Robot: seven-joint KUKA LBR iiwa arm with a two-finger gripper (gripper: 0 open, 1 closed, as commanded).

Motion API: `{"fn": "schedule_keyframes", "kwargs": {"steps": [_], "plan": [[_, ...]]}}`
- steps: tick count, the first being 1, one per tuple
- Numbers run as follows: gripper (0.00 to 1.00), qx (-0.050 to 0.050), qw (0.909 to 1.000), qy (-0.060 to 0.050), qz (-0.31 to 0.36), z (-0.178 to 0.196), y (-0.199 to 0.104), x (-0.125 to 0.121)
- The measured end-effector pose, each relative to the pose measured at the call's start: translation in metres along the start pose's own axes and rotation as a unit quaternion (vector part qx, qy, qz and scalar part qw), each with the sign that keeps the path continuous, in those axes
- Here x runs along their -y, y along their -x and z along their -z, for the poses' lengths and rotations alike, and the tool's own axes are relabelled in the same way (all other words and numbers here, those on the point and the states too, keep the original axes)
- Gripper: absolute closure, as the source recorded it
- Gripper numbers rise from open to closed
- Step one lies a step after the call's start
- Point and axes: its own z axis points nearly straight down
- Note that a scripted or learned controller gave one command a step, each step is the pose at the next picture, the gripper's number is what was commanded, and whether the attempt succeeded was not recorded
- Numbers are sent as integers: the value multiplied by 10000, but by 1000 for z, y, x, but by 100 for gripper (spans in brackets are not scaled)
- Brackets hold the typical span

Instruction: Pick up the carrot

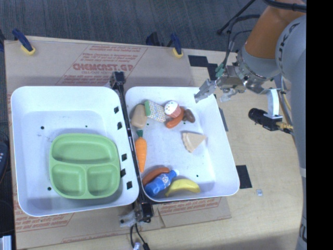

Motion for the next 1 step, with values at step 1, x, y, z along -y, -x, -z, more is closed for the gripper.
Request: {"fn": "schedule_keyframes", "kwargs": {"steps": [1], "plan": [[0, -11, 9995, -14, -322, -91, -57, 37]]}}
